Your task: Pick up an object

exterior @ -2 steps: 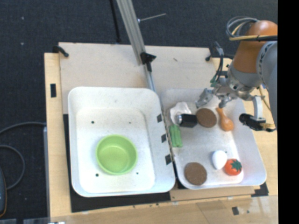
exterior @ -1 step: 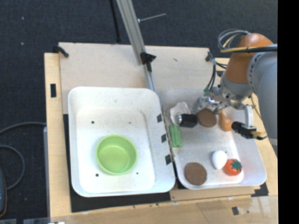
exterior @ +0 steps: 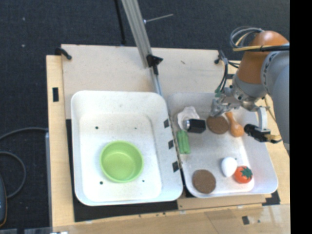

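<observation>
My gripper (exterior: pixel 219 109) hangs over the far part of the right bin (exterior: pixel 261 152), just above a brown disc (exterior: pixel 218 125). An orange carrot-like piece (exterior: pixel 234 125) lies right of that disc. A crumpled white item (exterior: pixel 186 115) and a black block (exterior: pixel 196 126) lie to the left of the gripper. A green stick (exterior: pixel 183 141) lies along the bin's left wall. Near the front are a second brown disc (exterior: pixel 204 181), a white egg (exterior: pixel 228 166) and a red tomato (exterior: pixel 243 174). Nothing shows between the fingers.
The left bin (exterior: pixel 87 111) holds a green bowl (exterior: pixel 121 161). A metal pole (exterior: pixel 139 28) slants from the top down to the gap between the bins. The grey arm with its orange band (exterior: pixel 258 57) fills the upper right.
</observation>
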{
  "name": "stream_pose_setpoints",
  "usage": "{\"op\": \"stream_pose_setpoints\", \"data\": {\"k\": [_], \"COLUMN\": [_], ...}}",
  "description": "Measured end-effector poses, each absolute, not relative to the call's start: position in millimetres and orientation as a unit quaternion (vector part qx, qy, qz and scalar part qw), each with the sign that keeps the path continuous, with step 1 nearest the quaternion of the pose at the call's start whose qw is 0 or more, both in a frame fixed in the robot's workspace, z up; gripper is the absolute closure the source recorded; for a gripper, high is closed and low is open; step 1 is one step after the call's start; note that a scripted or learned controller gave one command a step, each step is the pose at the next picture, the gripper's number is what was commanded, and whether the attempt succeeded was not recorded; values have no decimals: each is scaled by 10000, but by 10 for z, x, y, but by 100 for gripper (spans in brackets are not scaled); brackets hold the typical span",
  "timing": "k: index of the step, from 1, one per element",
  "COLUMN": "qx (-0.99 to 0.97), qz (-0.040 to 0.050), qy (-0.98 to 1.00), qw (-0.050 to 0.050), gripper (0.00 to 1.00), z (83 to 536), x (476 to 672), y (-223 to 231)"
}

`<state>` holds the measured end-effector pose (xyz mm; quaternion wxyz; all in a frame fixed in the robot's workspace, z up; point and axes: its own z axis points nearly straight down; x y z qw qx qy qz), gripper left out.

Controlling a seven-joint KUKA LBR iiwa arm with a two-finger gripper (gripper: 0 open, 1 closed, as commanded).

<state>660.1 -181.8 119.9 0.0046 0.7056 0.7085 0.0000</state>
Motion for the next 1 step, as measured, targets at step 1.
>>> {"op": "stream_pose_setpoints", "data": {"k": [1], "qx": [7066], "qz": [1], "qy": [7077], "qw": [13], "gripper": [100], "z": [1810], "x": [6603], "y": [-1852]}}
